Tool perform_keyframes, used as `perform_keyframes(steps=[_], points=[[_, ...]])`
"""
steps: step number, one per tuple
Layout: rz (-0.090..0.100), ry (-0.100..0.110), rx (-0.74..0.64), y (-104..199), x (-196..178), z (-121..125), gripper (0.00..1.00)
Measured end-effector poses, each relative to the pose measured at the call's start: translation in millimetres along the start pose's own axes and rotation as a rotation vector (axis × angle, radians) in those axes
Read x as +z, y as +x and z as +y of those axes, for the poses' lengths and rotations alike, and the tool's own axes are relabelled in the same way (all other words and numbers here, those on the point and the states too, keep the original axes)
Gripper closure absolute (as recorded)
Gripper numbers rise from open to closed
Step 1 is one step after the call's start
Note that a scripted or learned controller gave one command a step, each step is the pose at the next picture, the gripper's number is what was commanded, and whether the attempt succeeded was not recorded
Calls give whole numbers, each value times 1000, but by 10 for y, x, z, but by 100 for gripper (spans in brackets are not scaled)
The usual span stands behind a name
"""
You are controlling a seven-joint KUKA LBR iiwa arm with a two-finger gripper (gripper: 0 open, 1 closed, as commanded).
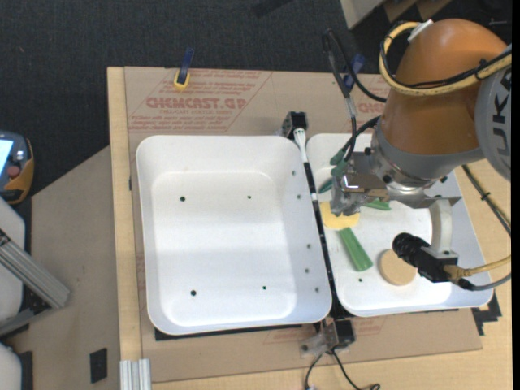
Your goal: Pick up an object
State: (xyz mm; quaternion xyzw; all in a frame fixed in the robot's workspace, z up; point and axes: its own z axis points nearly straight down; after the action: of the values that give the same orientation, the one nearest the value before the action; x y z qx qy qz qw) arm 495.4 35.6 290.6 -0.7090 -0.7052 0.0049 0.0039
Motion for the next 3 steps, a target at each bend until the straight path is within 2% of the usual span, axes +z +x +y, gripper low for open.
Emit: perform_keyframes(steps=[1,2,3], points=[[3,-22,-9,341,-798,40,100],[2,-19,-9,745,-951,410,100],[0,-2,-1,381,-164,-199,100]])
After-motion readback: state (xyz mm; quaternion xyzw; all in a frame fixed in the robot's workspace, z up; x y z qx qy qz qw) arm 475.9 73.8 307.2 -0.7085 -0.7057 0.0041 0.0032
